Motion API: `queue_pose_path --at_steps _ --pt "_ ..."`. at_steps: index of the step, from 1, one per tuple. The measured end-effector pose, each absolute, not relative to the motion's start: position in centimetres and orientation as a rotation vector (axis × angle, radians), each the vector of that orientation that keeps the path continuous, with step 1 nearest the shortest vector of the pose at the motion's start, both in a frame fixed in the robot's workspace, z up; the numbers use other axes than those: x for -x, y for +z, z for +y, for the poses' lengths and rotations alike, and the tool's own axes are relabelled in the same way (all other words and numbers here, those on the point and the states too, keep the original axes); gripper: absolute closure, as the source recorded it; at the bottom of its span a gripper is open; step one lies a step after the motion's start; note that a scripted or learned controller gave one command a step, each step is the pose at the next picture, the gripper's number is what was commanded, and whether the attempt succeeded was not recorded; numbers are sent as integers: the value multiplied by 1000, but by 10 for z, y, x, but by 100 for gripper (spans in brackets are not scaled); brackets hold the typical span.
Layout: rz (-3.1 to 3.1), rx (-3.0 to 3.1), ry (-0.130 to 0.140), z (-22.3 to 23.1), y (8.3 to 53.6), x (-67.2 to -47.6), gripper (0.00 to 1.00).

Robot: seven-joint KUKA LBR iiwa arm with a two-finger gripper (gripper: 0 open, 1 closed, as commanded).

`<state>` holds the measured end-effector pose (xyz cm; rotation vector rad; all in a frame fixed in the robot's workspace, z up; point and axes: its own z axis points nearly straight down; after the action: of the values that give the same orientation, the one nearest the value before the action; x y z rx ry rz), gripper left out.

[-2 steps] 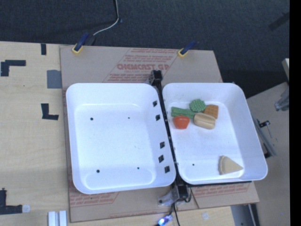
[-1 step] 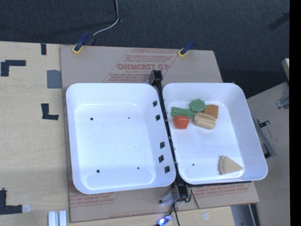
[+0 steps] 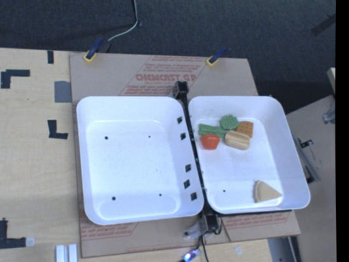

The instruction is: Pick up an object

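A brown cardboard sheet (image 3: 163,75) is lying on the wooden bench (image 3: 32,146) and carrying both bins. The white bin on the view's left (image 3: 87,111) is sitting edge to edge with the white bin on the view's right (image 3: 275,111). In the right bin's far half, a small cluster is resting together: a long green piece (image 3: 210,130) is lying above a red rounded piece (image 3: 210,142), a bumpy green piece (image 3: 229,122) is touching an orange piece (image 3: 245,128), and a tan loaf-shaped piece (image 3: 237,140) is lying just beneath them. Well apart, a pale tan wedge (image 3: 265,191) is sitting near the bin's near right corner.
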<state>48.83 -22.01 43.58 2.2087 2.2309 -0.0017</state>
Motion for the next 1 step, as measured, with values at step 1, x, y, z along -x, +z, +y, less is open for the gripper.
queue_pose_path --at_steps 1 --pt "2233 -2206 -1 -219 445 -489 100"
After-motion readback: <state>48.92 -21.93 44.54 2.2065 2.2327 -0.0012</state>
